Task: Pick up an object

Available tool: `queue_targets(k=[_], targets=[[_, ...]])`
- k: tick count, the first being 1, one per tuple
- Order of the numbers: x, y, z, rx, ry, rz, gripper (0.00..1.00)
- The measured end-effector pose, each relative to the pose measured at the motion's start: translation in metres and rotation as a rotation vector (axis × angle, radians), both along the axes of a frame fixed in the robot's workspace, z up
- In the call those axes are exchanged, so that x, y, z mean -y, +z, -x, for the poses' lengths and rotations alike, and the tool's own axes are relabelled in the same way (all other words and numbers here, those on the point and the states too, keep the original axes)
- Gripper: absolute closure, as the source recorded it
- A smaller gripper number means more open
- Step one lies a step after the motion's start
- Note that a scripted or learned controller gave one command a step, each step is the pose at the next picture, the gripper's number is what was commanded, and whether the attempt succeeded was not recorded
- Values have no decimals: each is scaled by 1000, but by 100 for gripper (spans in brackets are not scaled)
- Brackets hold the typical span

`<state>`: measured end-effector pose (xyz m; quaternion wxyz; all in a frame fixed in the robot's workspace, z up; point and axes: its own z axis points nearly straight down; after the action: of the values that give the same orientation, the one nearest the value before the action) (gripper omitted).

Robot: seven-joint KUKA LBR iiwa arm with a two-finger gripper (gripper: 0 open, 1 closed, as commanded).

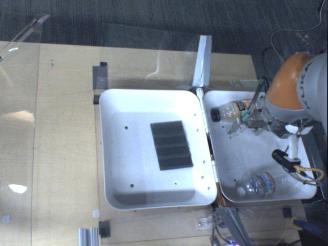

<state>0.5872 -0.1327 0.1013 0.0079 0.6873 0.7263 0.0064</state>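
two clear plastic bottles lie in the right bin [225,137], and either could serve as the object to pick up. the gripper [245,121] sits low in the far part of that bin, under the orange-banded wrist of the arm [289,88]. whether it is released or clenched cannot be told, since the wrist and cabling hide its tip.

risks, as judged from this view:
- the near bottle [229,111] lies on its side, just beside or touching the gripper on the side towards the left bin [123,152]. contact cannot be confirmed. a smooth round body may roll or squirt away if squeezed off-centre.
- its dark cap end lies close to the wall between the bins, so a push could jam it there.
- the transparent plastic gives weak edges, so a misjudged position is plausible.
- loose cables near the arm could snag.

the second bottle [259,183] lies well apart from the gripper, towards the camera, also on its side, with a white cap. a dark ribbed rectangular pad [171,145] lies flat in the left bin, beyond the dividing wall from the gripper.
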Motion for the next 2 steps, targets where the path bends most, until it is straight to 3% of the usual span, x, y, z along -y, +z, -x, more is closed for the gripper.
queue_targets(k=[1,2], targets=[[-8,-11,41,-5,285,5,0],[-26,-13,-29,-18,235,2,0]])
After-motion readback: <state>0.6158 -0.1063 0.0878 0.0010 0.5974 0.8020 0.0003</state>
